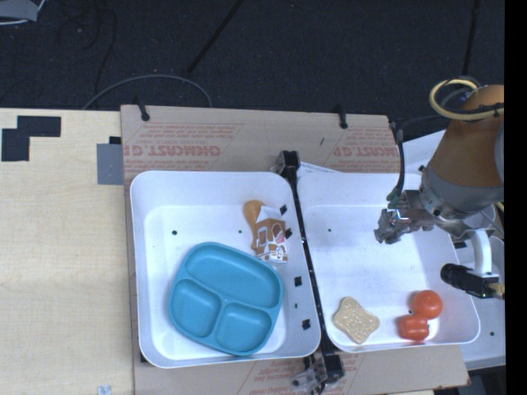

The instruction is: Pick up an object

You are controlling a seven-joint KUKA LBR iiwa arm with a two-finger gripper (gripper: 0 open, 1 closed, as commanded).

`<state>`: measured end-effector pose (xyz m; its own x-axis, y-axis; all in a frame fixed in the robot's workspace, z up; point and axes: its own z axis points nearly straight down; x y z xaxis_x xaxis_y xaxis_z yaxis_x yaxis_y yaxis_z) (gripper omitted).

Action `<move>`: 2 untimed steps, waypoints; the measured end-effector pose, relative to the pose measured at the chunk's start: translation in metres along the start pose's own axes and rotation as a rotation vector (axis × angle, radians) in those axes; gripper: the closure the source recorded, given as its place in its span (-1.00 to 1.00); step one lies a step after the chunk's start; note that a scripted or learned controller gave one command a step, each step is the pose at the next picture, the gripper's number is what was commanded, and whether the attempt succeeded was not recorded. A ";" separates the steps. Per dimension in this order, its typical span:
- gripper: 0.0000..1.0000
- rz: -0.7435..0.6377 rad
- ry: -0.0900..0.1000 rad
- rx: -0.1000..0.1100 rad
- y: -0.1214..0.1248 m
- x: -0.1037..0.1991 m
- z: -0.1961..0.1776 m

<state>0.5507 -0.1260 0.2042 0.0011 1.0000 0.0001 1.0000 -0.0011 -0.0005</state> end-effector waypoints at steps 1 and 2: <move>1.00 -0.005 0.001 0.000 0.005 0.051 -0.013; 1.00 -0.006 0.002 0.003 0.015 0.108 -0.005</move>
